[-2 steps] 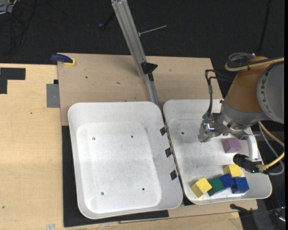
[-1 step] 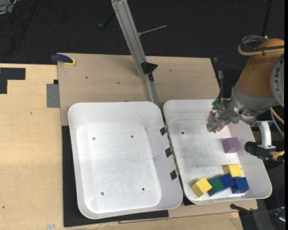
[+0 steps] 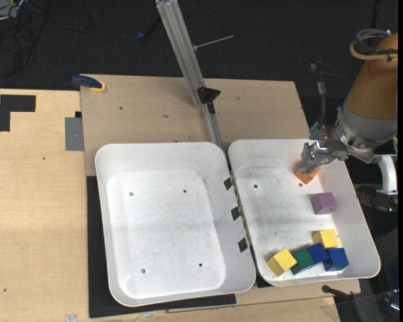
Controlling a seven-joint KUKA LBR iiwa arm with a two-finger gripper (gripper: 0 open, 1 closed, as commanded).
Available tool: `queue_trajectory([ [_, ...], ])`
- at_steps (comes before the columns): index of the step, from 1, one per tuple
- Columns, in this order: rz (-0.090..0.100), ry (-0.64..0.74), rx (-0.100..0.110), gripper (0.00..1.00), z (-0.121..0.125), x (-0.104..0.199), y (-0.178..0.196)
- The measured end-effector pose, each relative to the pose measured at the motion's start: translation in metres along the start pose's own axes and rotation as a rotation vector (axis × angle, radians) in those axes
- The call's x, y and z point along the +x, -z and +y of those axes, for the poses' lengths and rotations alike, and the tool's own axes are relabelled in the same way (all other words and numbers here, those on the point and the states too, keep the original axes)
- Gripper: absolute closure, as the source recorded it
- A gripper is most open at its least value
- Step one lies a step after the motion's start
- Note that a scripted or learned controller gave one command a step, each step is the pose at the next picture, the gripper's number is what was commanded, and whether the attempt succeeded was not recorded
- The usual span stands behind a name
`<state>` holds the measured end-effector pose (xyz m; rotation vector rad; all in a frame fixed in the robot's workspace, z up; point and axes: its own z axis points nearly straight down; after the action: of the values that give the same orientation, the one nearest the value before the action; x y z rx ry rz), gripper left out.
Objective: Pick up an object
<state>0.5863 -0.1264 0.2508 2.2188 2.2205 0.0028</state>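
Note:
My gripper (image 3: pixel 311 161) hangs over the far part of the right bin (image 3: pixel 363 247), reaching in from the right. An orange block (image 3: pixel 307 174) sits tilted at its tips, pinched between the fingers, close above the bin floor. A purple block (image 3: pixel 324 202) lies just in front of it, apart from the gripper. Along the bin's near edge lies a cluster: a yellow block (image 3: pixel 281 261), a green block (image 3: pixel 302 257), a blue block (image 3: pixel 328 255) and another yellow block (image 3: pixel 326 237).
The left bin (image 3: pixel 121 159) stands beside the right one, with black clips (image 3: pixel 236 212) along the shared edge. A slanted metal rail (image 3: pixel 185 52) rises behind the bins. Cables and dark floor lie beyond the bench.

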Motion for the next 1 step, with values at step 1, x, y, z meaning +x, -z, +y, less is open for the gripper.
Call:
queue_trajectory([
  [1, 0.003, 0.003, 0.007, 1.0, -0.0007, 0.0577, -0.0099],
])
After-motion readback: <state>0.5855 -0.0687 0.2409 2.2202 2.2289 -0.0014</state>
